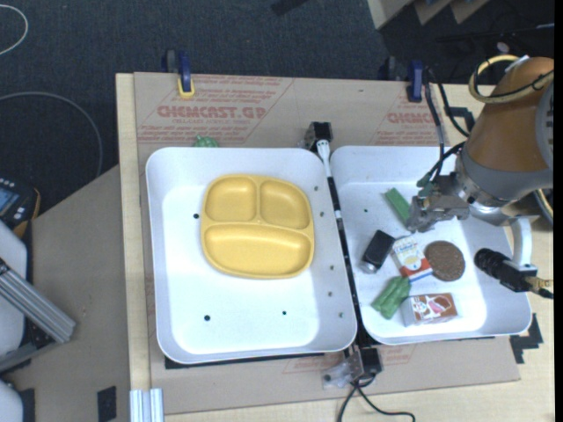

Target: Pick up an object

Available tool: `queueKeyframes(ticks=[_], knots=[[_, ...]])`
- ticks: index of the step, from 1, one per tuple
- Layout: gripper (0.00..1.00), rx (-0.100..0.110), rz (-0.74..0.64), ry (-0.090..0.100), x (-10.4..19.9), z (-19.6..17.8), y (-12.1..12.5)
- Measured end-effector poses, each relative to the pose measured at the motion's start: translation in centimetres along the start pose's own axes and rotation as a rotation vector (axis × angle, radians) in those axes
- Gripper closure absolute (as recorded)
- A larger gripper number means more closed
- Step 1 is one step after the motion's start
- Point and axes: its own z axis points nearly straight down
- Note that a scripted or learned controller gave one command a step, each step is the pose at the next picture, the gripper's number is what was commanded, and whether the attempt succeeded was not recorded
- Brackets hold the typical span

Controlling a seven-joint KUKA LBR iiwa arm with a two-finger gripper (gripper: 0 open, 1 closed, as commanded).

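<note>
Here the likeliest target, a short green stick-shaped piece (398, 204), lies in the upper part of the right shallow white bin (374, 178), just beside the hand (429, 211). The hand hangs over that bin with nothing visibly in it; whether it is spread or pressed together cannot be told from this slant. Step in hand, as judged: the approach, with no object lifted yet. The next move calls for settling on one piece, lowering squarely over it and closing on it clear of its neighbours. Below the hand lie a small white carton with orange and blue print (409, 258) and a round brown disc (445, 260), close together and possibly touching. Further left is a small black rectangular block (378, 249). Nearer the front rim are a second green piece (390, 297) and a flat brown-and-red packet (431, 308). The left shallow white bin (246, 315) holds a yellow three-compartment plastic plate (258, 225). Both bins rest on the brown board worktop (220, 104).
</note>
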Motion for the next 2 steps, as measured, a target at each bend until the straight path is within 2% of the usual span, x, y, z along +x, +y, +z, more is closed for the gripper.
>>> queueKeyframes(ticks=[1,2], knots=[[1.00,-0.003,0.000,-0.002,10.0,-1.8,-6.9],[1.00,-0.015,0.002,-0.005,16.2,-7.4,-6.6]])
